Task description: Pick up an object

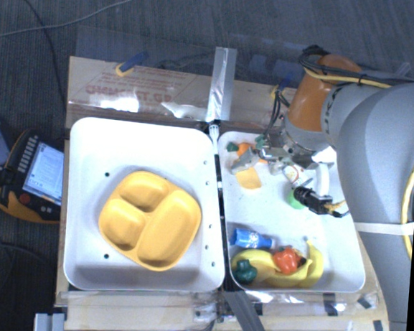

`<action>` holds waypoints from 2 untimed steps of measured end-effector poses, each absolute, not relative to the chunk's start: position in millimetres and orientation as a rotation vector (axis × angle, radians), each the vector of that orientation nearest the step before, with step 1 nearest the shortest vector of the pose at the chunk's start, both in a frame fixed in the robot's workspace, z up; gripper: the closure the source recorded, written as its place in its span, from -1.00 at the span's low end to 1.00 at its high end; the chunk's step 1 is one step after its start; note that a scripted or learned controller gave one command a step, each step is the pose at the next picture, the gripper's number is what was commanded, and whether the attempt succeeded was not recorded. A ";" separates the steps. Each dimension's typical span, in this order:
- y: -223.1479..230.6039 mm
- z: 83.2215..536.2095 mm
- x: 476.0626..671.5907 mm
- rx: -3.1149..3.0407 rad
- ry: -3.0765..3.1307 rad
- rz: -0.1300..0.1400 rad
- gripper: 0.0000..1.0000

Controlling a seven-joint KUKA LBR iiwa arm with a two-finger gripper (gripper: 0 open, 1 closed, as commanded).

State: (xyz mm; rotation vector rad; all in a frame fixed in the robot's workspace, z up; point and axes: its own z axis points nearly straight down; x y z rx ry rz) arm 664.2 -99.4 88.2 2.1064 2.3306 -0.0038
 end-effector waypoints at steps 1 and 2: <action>-99.0 99.3 664.1 2.104 2.335 -0.013 1.00; -80.6 196.6 668.3 1.927 2.477 -0.007 1.00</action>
